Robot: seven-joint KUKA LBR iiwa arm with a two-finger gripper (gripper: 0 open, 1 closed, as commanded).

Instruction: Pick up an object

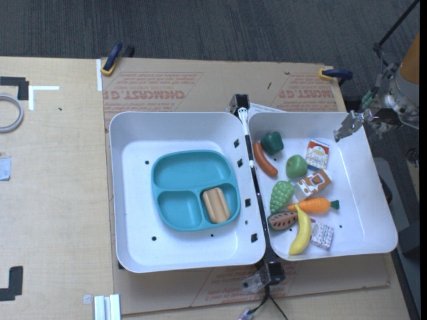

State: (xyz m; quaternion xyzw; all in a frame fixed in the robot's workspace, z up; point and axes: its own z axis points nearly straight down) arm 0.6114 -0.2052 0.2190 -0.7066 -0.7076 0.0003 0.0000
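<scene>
The right bin point(373, 179) holds several toy foods: a sausage point(265, 159), a dark green pepper point(271, 141), a green apple point(296, 166), a small carton point(317, 154), a brown box point(315, 182), a carrot point(315, 205), green grapes point(281, 195), a banana point(301, 233) and a small packet point(323, 235). My gripper point(349, 125) hangs over the bin's far right corner, apart from all of them, with nothing visibly held.
The left bin point(127, 179) holds a teal divided plate point(180, 179) with a bread roll point(215, 204) in its near right compartment. Cardboard lies under both bins. Blue clamps point(112, 57) point(337, 74) sit at the far corners.
</scene>
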